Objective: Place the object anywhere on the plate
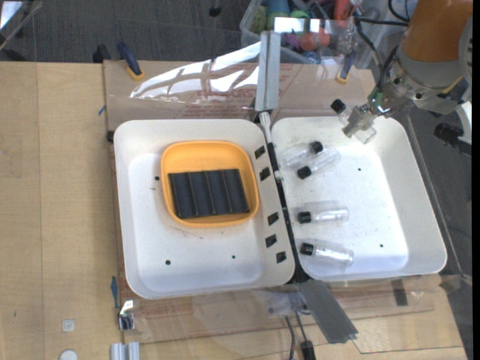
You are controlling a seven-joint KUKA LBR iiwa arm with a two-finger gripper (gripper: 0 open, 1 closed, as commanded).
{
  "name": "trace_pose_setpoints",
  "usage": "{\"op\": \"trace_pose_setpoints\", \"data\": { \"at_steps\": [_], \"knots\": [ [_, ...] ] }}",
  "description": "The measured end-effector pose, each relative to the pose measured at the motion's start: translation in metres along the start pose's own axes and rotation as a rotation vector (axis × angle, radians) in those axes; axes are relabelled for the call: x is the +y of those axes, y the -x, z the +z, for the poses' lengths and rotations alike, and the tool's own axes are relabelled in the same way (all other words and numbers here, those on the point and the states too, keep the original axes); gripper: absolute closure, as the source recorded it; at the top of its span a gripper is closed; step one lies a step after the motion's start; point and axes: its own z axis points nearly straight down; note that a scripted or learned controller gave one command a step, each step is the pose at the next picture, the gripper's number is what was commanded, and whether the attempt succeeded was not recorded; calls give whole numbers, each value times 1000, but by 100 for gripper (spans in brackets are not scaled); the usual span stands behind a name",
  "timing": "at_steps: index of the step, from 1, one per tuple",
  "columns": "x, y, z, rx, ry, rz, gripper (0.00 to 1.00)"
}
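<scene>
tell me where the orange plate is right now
The orange plate sits in the left white bin, near its middle, with a black ribbed block lying on it. The clear vials lie in the right bin.

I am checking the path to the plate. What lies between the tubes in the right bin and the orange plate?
In the camera view, the bins' adjoining rims with black clips lie between the tubes and the orange plate.

Light wood bench (52, 201) spans the frame, carrying two white bins side by side at centre: left bin (142, 268), right bin (420, 253), on brown cardboard (180, 103).
</scene>
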Motion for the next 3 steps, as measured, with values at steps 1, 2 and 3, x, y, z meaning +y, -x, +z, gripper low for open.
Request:
{"op": "trace_pose_setpoints", "data": {
  "at_steps": [1,2,3],
  "knots": [
    [6,-14,-22,0,1,-166,100],
    [7,-16,-9,5,-3,-391,100],
    [1,-28,-35,1,1,-640,100]
  ]
}}
